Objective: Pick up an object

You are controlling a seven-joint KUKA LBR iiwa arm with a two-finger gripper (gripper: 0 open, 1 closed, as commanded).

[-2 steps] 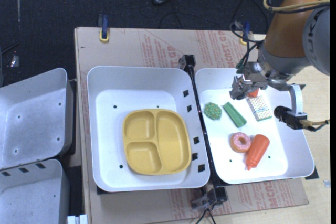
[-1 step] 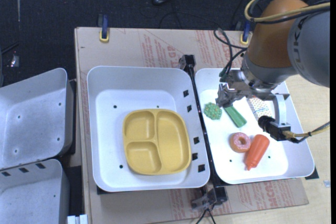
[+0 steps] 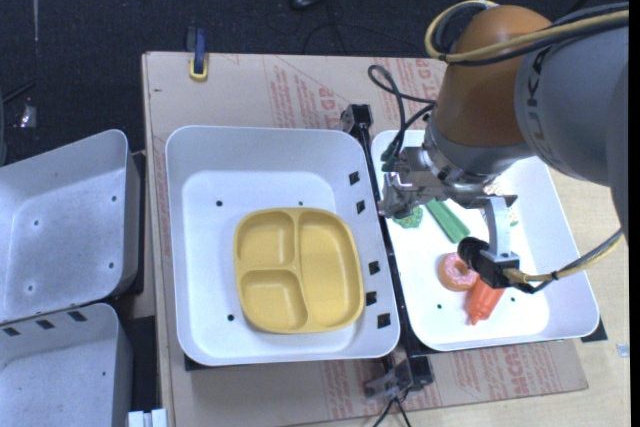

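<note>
In the right bin point(image 3: 560, 245) lie a green stick-shaped toy point(image 3: 449, 219), a pink and orange ring-shaped toy point(image 3: 457, 272) and a red-orange carrot-like toy point(image 3: 481, 302). My gripper point(image 3: 450, 220) hangs low over the bin's left half, right above the green toy and just up-left of the ring. The arm's orange band and grey wrist hide the bin's far left corner. A small green piece point(image 3: 405, 216) peeks out at the gripper's left side. I see nothing lifted off the bin floor.
The left bin point(image 3: 200, 175) holds a yellow divided plate point(image 3: 298, 270). A black divider with clips point(image 3: 378, 245) runs between the two bins. A yellow cable point(image 3: 585, 260) loops from the gripper past the right bin's right side. Grey trays point(image 3: 60, 215) sit beyond the bench's left edge.
</note>
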